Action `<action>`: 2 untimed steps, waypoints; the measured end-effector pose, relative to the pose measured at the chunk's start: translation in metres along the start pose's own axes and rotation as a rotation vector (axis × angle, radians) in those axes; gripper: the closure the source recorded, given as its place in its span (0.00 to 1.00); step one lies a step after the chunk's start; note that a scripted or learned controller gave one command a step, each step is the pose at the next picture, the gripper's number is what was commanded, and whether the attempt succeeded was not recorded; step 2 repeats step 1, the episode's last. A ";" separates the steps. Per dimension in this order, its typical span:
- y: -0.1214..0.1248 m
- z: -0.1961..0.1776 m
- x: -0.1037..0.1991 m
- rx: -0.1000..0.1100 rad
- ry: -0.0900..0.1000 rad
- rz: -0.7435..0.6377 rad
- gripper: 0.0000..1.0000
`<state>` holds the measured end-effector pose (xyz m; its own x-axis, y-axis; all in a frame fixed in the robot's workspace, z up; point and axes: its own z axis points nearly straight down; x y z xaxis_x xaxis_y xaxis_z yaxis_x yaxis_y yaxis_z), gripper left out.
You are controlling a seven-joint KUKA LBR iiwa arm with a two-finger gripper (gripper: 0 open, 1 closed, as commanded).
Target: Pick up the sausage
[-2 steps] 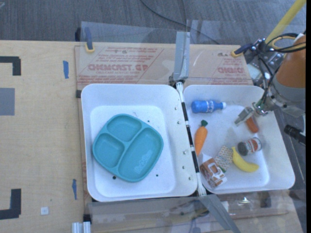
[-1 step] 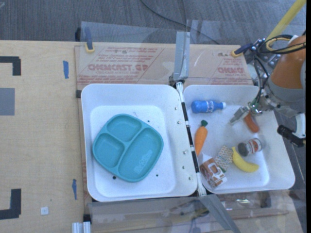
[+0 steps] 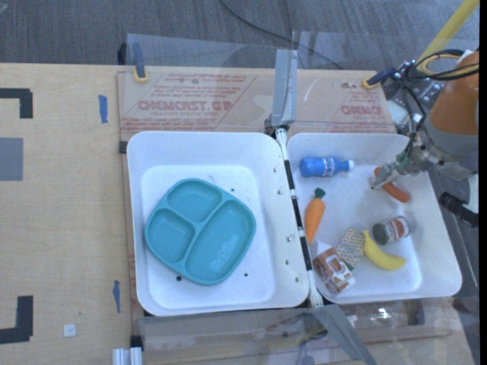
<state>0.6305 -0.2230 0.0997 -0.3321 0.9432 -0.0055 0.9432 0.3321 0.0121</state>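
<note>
One banana point(image 3: 383, 255), one sausage point(image 3: 396, 192).

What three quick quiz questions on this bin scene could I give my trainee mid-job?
1. True or false: the teal divided plate lies in the left bin.
2. Which item lies nearest the divider between the bins? A) banana B) toy carrot C) small can
3. Fill in: the gripper sits over the upper left end of the ____, in the right bin.

Key
1. True.
2. B; the carrot lies just right of the divider, below the blue bottle.
3. Sausage, reddish orange, near the bin's right wall.
</note>
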 end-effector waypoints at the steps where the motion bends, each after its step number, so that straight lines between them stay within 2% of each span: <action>1: 0.033 -0.111 0.041 0.008 0.003 -0.072 1.00; 2: 0.033 -0.111 0.041 0.008 0.003 -0.072 1.00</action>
